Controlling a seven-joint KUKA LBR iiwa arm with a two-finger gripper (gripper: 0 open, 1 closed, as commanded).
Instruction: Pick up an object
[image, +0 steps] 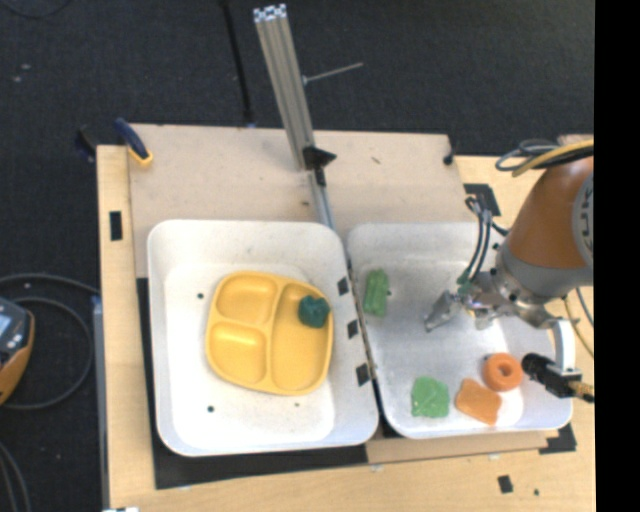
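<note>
Worktop: pale wooden worktop (230, 170) carrying two shallow white plastic bins side by side, the left bin (180, 250) and the right bin (420, 245) touching along their inner edges.
Arm: grey arm with an orange band (548, 215) reaching in over the right bin from the right.
Tray: yellow plastic tray with three compartments (262, 335) lying flat in the left bin; probably stiff, light and too broad to take across the middle, so its rim would be the only hold.
Pincer: metal pincer (441, 311) low over the bare middle of the right bin, fingers apart with nothing between them.
Green block: flat light-green foam-like piece (431, 397) near the right bin's front wall; looks soft and light, best squeezed across its narrower sides.
Orange wedge: orange block-shaped piece (478, 401) just beside the green block; seems firm enough to pinch across its flat faces.
Orange ring: small orange ring-shaped toy (503, 371) just behind the wedge, close to it; rounded, so it may slip unless gripped across the outer rim.
Green cylinder: small light-green upright-lying piece (376, 292) near the right bin's left wall, the nearest candidate to the pincer; narrow, likely light, take it across its short width.
Dark green lump: small dark-green rounded object (314, 311) in the tray's upper right compartment; looks soft.
</note>
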